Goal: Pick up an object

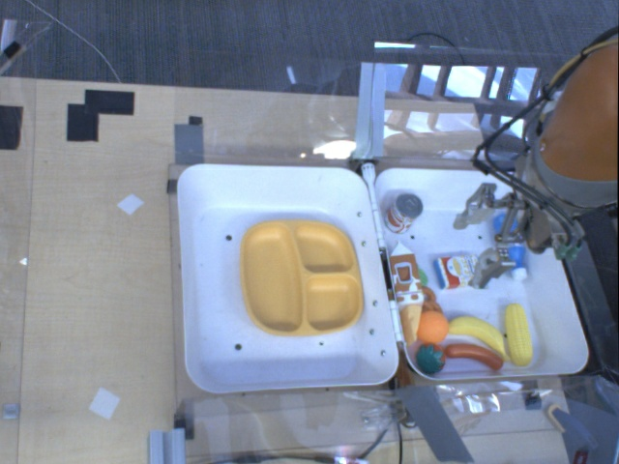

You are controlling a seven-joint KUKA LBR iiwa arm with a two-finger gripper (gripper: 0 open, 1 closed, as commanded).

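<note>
You see the gripper at the right of the frame, over the upper middle of the right bin, its fingers spread apart with nothing between them. Just below the lower finger lies a small red and white carton. A can stands near the bin's upper left corner, left of the gripper. Along the bin's left wall lies a brown box. In the lower part sit an orange, a banana, a corn cob, a red sausage and a green ball, close together. In the left bin, mid-frame, lies a yellow tray with three compartments.
</note>
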